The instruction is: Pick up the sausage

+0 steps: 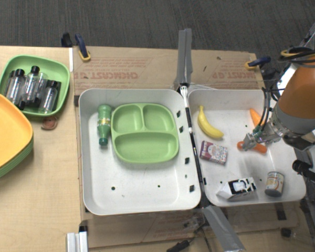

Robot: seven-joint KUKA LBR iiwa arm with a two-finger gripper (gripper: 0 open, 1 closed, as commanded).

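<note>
Camera view puts the gripper (250, 142) low in the right bin (236, 101), its tip at the near end of the sausage (256, 121), an orange-red piece lying slantwise up and away from it toward the bin's far right corner. Whether the gripper is open, closed or gripping the sausage I cannot tell; its tip is too small and cluttered to read. The arm comes in over the bin's right wall, which likely explains why it meets the sausage from this end, the sausage lying close to that wall. Just left of the gripper lies a small carton (213, 153), flat on the floor, and beyond it, up-left, a banana (209, 124). Nearer the camera than the gripper sit a can (274, 184) and a black-and-white box (238, 188), both well apart from the sausage, so they should not hinder a lift. Far to the left, in the other bin (94, 193), rest a green tray (145, 133) and a green bottle (104, 125). Further left on the counter (42, 193) stand a green dish of bottles (32, 85) and yellow plates (6, 138).
</note>
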